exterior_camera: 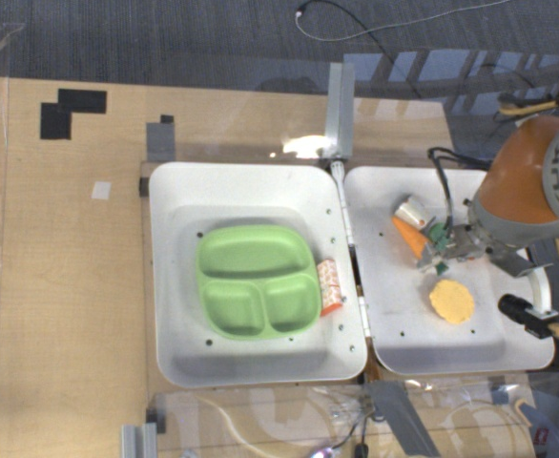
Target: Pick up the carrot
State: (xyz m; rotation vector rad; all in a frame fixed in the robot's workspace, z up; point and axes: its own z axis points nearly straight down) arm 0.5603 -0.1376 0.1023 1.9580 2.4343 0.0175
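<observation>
Camera view: carrot (410, 236) lies in right bin (394, 337), upper left part, just beside a small white cup (412, 209). Gripper (442, 246) is low at the carrot's right end; grip state: cannot tell, too small and blurred. Likely placed there to close on the carrot. Yellow disc (451, 301) sits near, below. Green tray (258, 280) fills left bin (165, 256), with a small red-white packet (329, 285) against its right side.

Light wood desk (60, 284) carries two white bins side by side; black square markers (68, 110) near its far left corner; dark grey carpet floor (165, 17) beyond the far edge, black cable (375, 29) looping across it; grey metal post (341, 113) at far edge between bins; bright glare spot (305, 147) beside it
</observation>
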